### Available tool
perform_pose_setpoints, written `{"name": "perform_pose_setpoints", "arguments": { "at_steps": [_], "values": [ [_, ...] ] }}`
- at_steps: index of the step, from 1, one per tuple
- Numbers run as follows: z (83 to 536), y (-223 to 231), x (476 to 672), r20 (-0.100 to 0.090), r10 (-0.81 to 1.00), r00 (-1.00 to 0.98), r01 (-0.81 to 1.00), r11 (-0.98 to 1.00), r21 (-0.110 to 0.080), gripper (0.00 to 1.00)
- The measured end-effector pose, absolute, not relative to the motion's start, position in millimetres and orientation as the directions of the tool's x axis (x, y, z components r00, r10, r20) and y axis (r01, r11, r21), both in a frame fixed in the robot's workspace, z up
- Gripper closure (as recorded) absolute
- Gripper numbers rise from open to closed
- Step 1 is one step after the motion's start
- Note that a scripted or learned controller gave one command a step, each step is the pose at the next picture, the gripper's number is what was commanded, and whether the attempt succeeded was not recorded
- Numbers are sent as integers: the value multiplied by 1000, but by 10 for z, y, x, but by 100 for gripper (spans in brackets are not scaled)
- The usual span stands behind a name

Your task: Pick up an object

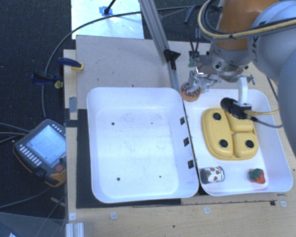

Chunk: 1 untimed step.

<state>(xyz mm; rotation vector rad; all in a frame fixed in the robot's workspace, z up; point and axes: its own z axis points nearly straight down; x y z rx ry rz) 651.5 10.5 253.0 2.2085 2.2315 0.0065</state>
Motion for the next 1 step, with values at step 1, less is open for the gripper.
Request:
{"name": "perform_pose_setpoints", "arguments": {
  "at_steps": [1],
  "values": [
    [2388, 600, 6468, 2, 1000, -10, 1000, 10, 1, 100]
  ]
}}
